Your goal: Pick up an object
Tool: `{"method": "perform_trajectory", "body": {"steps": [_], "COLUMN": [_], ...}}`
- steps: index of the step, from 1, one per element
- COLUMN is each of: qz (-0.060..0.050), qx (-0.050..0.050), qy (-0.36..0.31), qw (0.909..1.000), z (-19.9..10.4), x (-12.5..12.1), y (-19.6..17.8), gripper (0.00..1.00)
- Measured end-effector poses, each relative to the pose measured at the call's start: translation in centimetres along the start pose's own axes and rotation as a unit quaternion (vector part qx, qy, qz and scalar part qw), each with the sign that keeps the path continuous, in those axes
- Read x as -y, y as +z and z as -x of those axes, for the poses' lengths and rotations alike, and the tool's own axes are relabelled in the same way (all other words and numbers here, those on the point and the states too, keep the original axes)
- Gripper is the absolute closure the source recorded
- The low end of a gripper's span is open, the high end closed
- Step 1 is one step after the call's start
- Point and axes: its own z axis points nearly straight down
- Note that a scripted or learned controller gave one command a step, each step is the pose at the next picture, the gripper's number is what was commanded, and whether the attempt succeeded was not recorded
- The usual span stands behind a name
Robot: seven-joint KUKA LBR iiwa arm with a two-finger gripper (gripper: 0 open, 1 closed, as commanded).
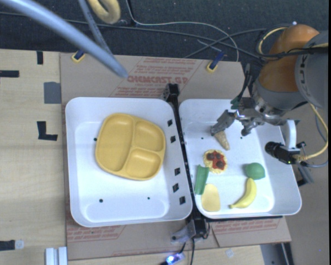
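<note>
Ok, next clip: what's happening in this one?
A grey arm with an orange band reaches in from the right and has its gripper open over the right bin, just above a small tan cone-shaped piece; nothing is between its fingers. Lower in that bin lie a round red-topped piece, a green strip, a pale yellow piece, a banana and a green lump. The left bin holds a yellow divided plate.

A pale cone (224, 141) lies near the middle of the right bin (281, 203), a small pizza (215, 160) just below. Toward the near edge lie a green pepper (201, 179), yellow pear (211, 197), banana (245, 194) and lime (254, 170).
</note>
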Motion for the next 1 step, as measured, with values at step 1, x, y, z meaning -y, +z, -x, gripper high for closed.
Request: {"method": "perform_trajectory", "body": {"steps": [1], "qz": [0.006], "qx": [0.001], "qy": [-0.001], "qw": [1.0000], "z": [-0.02], "x": [-0.29], "y": [-0.66], "gripper": [0.00]}}
